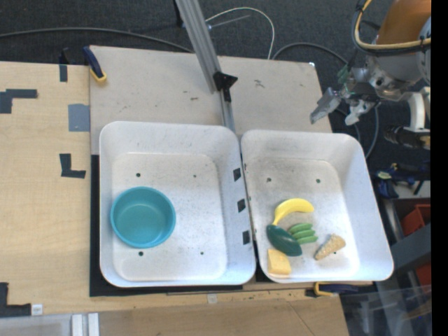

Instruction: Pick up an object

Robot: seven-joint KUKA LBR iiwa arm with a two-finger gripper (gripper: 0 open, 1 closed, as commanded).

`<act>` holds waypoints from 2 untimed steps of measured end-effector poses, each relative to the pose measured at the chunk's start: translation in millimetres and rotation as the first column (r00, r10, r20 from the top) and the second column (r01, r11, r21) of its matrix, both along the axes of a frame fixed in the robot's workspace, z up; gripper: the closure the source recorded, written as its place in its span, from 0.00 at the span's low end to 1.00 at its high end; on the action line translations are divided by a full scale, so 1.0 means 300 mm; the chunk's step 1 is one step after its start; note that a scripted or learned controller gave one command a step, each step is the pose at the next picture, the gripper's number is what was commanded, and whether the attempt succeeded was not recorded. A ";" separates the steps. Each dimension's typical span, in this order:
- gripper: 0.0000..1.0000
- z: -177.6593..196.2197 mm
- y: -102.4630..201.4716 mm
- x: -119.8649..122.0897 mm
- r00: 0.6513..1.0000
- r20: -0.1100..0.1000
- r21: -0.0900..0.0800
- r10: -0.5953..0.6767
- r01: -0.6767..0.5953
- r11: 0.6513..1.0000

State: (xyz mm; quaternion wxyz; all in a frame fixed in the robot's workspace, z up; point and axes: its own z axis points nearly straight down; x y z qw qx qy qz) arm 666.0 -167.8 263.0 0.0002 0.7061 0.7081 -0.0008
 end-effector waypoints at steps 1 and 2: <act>0.00 0.000 -0.001 0.000 1.000 -0.001 -0.001 0.000 0.000 1.000; 0.00 -0.154 -0.005 0.018 1.000 -0.005 0.000 0.000 0.000 1.000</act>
